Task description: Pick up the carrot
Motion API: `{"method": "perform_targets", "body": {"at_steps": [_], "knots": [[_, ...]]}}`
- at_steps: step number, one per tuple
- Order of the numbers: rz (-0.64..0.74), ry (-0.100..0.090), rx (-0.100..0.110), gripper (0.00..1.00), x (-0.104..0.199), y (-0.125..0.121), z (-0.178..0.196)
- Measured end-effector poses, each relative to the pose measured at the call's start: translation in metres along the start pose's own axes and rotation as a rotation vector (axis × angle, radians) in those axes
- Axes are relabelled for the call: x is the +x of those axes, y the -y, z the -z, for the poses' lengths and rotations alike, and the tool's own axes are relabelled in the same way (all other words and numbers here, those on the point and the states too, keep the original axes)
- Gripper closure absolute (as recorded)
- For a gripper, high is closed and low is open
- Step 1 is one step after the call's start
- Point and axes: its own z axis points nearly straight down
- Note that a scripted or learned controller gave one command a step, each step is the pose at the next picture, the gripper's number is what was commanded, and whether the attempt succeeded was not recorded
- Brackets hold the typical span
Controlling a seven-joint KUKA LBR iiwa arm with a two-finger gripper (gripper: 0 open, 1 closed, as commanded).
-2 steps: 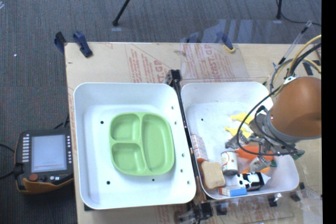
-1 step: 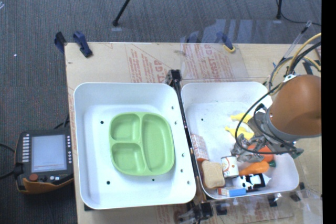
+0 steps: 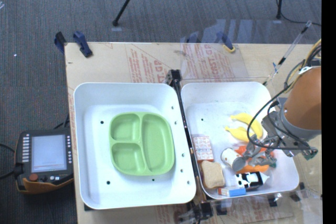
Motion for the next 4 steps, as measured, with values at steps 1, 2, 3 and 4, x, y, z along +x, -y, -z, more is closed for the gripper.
{"method": "perform_targets", "body": {"at_steps": [1, 2, 3, 4], "knots": [[0.001, 0.003, -0.003, 1.00, -0.003, -0.002, 0.008], [-0.001, 0.007, -0.004, 1.00, -0.006, -0.002, 0.018], [-0.093, 0.004, 0.006, 1.00, -0.005, 0.048, 0.095], [-0.094, 0.000, -0.001, 0.00, -0.004, 0.047, 0.091]]}}
